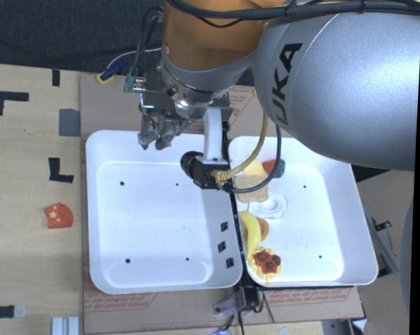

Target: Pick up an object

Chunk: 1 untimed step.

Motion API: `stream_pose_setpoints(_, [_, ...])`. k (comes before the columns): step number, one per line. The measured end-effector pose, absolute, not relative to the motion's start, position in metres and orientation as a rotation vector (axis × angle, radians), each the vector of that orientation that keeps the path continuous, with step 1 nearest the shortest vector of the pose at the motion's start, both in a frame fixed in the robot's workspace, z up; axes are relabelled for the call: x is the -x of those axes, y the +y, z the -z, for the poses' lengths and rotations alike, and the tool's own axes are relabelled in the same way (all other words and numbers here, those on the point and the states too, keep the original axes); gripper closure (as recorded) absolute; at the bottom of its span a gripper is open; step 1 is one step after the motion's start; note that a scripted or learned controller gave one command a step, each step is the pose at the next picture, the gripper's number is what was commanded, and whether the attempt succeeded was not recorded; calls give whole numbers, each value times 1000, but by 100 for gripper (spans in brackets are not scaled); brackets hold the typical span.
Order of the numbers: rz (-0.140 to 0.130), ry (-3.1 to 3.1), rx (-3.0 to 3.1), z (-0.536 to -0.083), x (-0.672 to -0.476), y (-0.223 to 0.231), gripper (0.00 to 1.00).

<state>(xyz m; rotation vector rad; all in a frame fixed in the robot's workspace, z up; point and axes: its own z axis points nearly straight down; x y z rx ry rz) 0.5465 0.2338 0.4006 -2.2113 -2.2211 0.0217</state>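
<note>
The big grey KUKA arm [339,72] comes in from 3 o'clock and fills the top right, with its orange band [209,24] sitting at 12 o'clock. Wrist points straight down, and the gripper [158,139] hangs over the far rim of the left bin [150,265], up around 11 o'clock of that bin. The fingertips look close together with nothing between them, so it's holding nothing as far as I can see.

Count: two white bins. The right bin [331,259] has the pile of stuff along its left side: one banana [251,231], one pizza slice toy [266,261] at its 7 o'clock corner, one tan bread-like piece [251,182], one white thing [274,206] I can't identify. One red-orange toy [58,216] sits on the bench [28,183] at 9 o'clock, well apart from the bins.
</note>
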Motion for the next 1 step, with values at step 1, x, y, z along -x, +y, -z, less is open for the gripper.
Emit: stream_pose_setpoints(1, [13,-2227,2219,-541,-540,234,100])
